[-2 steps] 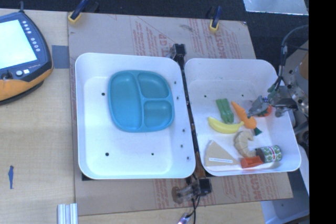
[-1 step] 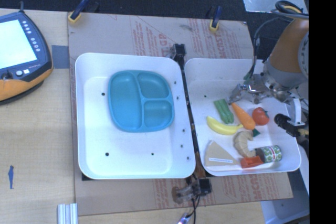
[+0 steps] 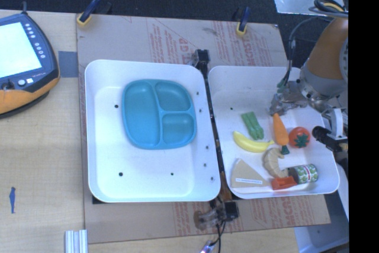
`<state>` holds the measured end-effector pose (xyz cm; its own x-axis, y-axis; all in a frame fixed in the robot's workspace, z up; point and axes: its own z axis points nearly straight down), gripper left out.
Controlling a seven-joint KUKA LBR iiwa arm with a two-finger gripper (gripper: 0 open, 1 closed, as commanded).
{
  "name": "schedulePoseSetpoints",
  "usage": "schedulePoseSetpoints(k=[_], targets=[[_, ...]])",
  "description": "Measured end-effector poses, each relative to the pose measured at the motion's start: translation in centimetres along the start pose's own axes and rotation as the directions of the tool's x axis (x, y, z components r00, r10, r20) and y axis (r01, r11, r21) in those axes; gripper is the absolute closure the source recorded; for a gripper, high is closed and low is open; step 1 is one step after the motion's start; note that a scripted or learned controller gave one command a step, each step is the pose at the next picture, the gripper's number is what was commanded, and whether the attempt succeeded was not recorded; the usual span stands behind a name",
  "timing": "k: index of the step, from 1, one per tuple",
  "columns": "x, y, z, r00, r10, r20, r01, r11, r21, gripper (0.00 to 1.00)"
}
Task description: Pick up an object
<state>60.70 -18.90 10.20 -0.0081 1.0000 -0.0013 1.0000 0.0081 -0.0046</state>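
Left bin (image 3: 95, 127) holds a blue divided plate (image 3: 159, 114) near its centre. Right bin (image 3: 228, 83) gathers toy food toward its right edge: banana (image 3: 251, 143), carrot (image 3: 279, 129), green pepper (image 3: 252, 125), tomato (image 3: 299, 137). The gripper (image 3: 286, 101) hovers just above the carrot, probably choosing it; its grip state cannot be told.

Honestly nothing here is readable. The cardboard sheet (image 3: 177, 38) under the bins has faint red printing, way too washed out, and the can (image 3: 304, 174) label is just blur.
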Motion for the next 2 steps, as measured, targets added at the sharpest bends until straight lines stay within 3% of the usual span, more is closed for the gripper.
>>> schedulePoseSetpoints(k=[1,2], targets=[[5.0,-3.8,-9.1,1.0,0.004,-0.002,-0.004,1.0,-0.004,1.0],[12.4,-3.7,-12.9,1.0,0.004,-0.003,-0.004,1.0,-0.002,1.0]])
